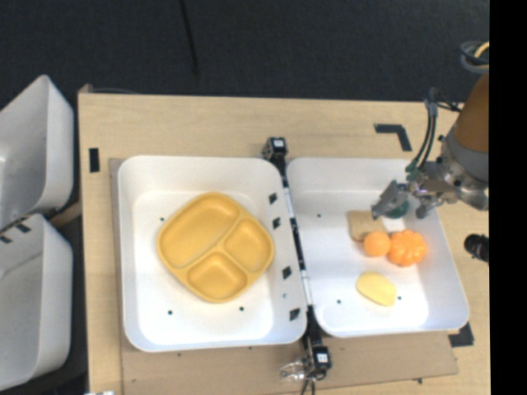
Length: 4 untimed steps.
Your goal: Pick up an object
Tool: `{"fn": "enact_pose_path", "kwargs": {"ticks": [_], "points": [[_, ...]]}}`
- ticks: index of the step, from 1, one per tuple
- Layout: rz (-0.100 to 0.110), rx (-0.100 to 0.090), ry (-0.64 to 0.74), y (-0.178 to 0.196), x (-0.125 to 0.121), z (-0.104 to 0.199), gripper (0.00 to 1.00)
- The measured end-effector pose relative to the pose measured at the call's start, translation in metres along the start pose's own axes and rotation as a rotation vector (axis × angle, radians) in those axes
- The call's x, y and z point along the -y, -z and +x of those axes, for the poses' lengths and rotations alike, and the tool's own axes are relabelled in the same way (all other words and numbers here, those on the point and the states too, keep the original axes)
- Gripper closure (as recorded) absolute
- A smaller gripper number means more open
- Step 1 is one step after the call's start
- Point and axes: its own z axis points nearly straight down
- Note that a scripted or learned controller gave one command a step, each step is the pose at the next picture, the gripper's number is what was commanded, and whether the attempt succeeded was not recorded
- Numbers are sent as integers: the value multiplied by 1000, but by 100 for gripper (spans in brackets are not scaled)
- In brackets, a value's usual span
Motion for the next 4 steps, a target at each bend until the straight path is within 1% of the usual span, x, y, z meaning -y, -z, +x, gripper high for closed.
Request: {"fn": "enact_pose_path", "kwargs": {"ticks": [1, 2, 3, 4], "points": [[-2, 0, -10, -52, -2, 9, 0], [3, 2, -6, -94, -2, 7, 0], [3, 2, -7, -146, -11, 0, 0], [-3, 2, -11, -132, -12, 0, 100]]}}
